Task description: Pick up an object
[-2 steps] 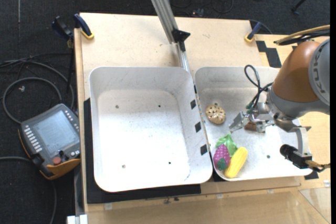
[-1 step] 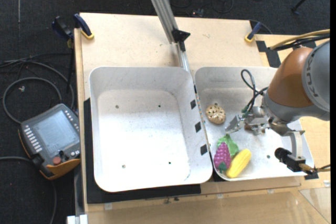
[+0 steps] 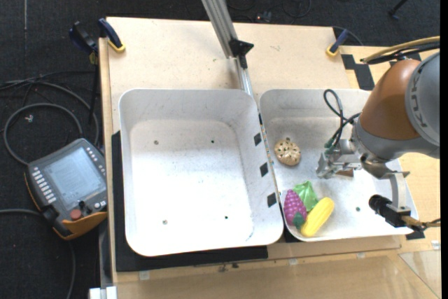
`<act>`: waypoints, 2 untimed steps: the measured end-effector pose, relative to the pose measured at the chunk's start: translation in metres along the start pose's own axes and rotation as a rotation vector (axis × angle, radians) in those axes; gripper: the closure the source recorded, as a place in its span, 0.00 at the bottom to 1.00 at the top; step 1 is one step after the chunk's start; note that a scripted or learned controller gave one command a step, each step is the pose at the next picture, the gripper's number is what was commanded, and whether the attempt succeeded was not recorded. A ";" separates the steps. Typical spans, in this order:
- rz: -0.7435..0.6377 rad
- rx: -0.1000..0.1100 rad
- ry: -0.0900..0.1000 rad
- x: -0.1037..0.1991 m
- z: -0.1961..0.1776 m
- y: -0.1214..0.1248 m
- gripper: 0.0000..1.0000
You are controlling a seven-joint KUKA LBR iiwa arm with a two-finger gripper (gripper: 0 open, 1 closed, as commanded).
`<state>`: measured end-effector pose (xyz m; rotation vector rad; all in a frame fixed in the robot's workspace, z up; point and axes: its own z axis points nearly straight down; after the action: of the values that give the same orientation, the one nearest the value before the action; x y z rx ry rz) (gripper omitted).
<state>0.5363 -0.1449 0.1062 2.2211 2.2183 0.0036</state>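
**Arm poised over the right bin**

The gripper (image 3: 334,163) hung inside the right bin (image 3: 308,103), just right of the cookie (image 3: 287,151); how its grasp stood, I couldn't tell. Nothing showed in it. Beyond the cookie, nearer the bin's front rim, grapes (image 3: 294,204) and corn (image 3: 316,216) lay touching, likely heaped there as picking targets. No readable writing anywhere.

Grey arm (image 3: 427,105), orange band, black cable (image 3: 334,108)
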 end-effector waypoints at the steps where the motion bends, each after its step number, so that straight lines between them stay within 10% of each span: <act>1: 0.001 -0.002 -0.002 -0.007 -0.046 -0.004 1.00; 2: -0.003 -0.002 -0.002 -0.008 -0.090 -0.007 1.00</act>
<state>0.5291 -0.1528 0.1960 2.2156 2.2198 0.0037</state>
